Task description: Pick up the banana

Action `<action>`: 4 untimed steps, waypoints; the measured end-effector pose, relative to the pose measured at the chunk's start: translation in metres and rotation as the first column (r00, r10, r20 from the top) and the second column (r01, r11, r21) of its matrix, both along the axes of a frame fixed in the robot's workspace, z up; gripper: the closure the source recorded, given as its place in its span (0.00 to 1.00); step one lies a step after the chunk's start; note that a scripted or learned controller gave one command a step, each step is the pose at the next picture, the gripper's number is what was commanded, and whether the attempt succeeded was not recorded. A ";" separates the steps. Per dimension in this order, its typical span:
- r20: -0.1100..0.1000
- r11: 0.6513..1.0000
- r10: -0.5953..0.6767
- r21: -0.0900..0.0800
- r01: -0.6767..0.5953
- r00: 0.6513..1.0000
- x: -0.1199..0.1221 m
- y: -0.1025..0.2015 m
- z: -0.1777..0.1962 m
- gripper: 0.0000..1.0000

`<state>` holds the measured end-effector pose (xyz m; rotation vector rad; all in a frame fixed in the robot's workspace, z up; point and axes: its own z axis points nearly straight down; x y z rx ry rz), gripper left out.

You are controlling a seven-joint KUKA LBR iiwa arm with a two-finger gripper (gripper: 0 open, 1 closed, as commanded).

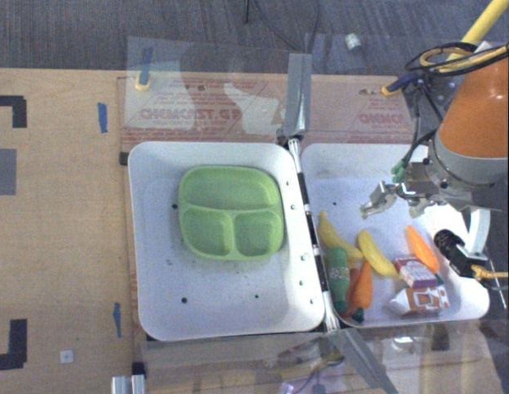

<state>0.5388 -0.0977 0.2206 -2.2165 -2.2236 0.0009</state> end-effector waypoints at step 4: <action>0.001 0.860 -0.510 -0.003 0.510 0.860 0.007 0.089 0.004 1.00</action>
